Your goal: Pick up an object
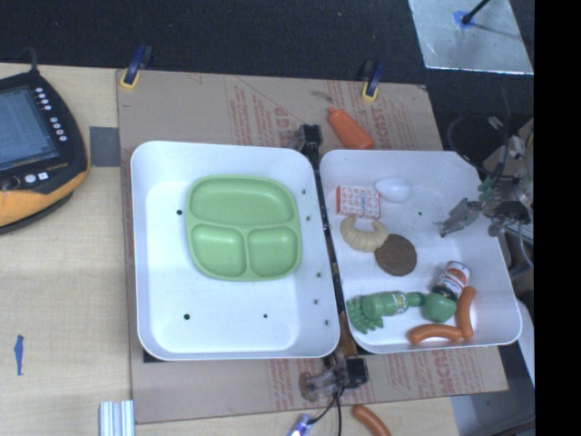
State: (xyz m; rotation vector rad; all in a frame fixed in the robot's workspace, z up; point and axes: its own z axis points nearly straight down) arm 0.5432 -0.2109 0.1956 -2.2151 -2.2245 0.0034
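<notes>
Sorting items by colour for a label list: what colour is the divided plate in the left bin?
Light green; the divided plate shows plainly in the camera view.

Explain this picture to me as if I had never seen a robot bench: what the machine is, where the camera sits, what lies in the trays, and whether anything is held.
One camera looks down at a slant on a bench with two shallow white bins. The left bin holds a green divided plate. The right bin holds toy foods: a small red-and-white box, a white egg shape, a croissant, a brown patty, a green toy, a small can and two sausages. The machine is a robot arm reaching in from the right; its gripper sits over the right bin's upper right part. Nothing shows between its fingers. A control tablet lies far left.
</notes>
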